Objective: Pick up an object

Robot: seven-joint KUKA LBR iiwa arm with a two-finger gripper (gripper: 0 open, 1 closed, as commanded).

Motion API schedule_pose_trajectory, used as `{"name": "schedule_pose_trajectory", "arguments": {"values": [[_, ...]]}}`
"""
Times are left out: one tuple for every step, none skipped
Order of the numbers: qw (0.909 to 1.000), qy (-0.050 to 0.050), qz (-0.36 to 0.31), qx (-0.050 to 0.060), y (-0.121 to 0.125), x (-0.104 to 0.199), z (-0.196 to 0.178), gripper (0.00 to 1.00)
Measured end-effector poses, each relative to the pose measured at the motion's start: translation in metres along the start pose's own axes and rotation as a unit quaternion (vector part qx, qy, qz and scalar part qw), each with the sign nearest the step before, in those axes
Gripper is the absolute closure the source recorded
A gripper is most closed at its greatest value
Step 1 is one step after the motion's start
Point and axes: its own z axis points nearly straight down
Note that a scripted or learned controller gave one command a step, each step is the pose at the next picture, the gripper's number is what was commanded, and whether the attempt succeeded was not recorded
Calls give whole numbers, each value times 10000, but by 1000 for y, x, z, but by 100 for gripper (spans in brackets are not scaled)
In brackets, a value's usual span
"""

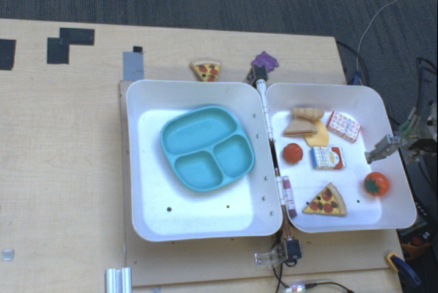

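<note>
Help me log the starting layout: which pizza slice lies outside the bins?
The pizza slice on the bench, just beyond the left bin's far edge. The other pizza slice lies inside the right bin, near its front.

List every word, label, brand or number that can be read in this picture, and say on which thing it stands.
No text can be read.
White and blue carton: print on its face, too blurred to read.
Red and white packet: a pattern, too small to tell if it holds words.
Strip on the wall between the bins: red and white marks, too small to read.
</note>
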Motion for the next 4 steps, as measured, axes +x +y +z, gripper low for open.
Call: {"name": "schedule_pose_trajectory", "arguments": {"values": [[10000,-6,6,-28,22,17,155,0],[10000,-8,5,-43,2,78,155,0],[10000,-14,2,-69,4,78,143,100],[10000,15,-3,-4,35,208,57,100]]}}
